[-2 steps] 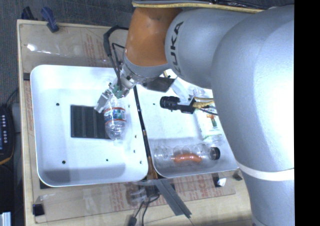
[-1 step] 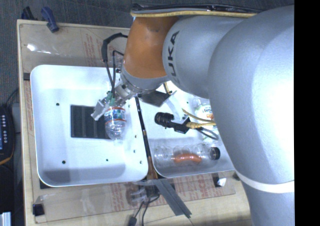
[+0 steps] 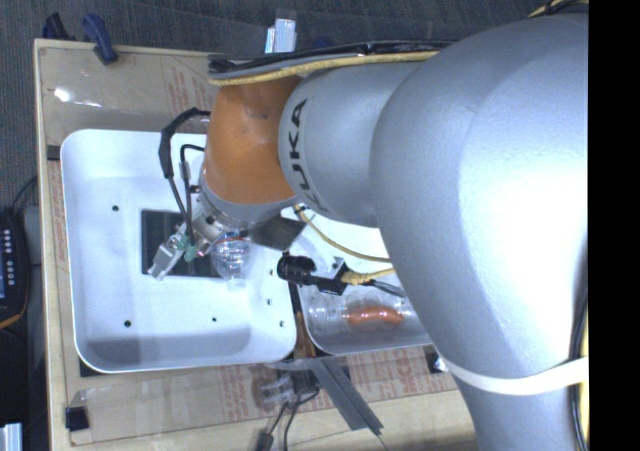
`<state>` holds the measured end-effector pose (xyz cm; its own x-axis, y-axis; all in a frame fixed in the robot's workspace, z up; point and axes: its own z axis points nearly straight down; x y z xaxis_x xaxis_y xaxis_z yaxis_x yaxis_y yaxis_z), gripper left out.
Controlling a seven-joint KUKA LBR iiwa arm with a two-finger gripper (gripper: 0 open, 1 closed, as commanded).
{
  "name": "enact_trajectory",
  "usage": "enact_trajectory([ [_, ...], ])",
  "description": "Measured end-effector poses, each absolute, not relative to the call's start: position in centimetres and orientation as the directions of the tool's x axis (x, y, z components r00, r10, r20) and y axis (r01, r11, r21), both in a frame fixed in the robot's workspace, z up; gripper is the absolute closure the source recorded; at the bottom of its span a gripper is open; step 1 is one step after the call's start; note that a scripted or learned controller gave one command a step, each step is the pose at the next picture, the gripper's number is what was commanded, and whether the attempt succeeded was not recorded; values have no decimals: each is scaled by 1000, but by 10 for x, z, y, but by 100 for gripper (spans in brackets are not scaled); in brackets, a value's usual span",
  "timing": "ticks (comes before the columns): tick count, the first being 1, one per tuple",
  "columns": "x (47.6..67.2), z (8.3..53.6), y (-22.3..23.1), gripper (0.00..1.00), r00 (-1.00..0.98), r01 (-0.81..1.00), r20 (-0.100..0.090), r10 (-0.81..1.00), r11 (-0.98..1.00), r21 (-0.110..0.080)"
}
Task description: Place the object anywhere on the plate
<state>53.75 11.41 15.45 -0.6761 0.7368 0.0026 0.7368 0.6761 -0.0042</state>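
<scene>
My gripper (image 3: 170,257) hangs low over the left white bin (image 3: 95,189), above the right part of a dark flat square plate (image 3: 158,229) that lies on the bin floor. A small green piece (image 3: 190,253) shows at the gripper, but I cannot tell whether it is held or part of the tool. Just right of it, near the plate's right edge, is a clear, glassy-looking thing (image 3: 232,259). The arm's orange band (image 3: 245,154) and grey body cover the plate's upper right side.
The right bin (image 3: 330,339) is mostly under the arm; an orange-red oblong object (image 3: 372,317) lies in its near part. Black cables (image 3: 175,154) loop beside the wrist. A blue clamp (image 3: 98,37) grips the bench's far left corner.
</scene>
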Motion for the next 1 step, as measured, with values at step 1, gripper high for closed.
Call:
enact_trajectory([
  [1, 606, 92, 98, 0, -773, 634, 0, 634, 773, -1],
])
